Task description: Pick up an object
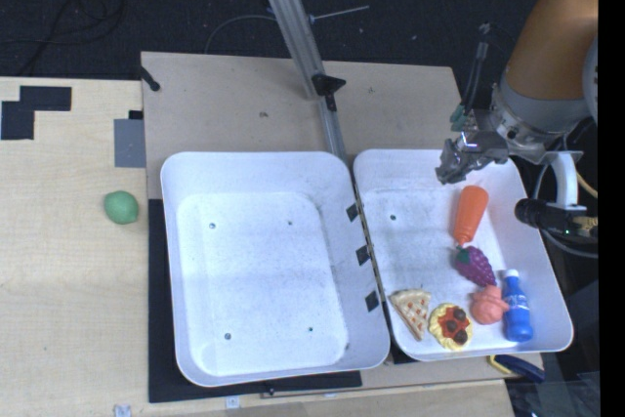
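Camera view: end effector (455, 165) above carrot (469, 213).

Gripper (455, 167) hangs over right bin (410, 195) at its 1 o'clock corner, just above carrot (470, 213). Below carrot: purple grapes (475, 264), pink toy (487, 306), blue bottle (516, 308), pizza slice (413, 311), round pizza (450, 325) along 5 o'clock edge. Green ball (121, 207) on bench at 9 o'clock of left bin (186, 173).
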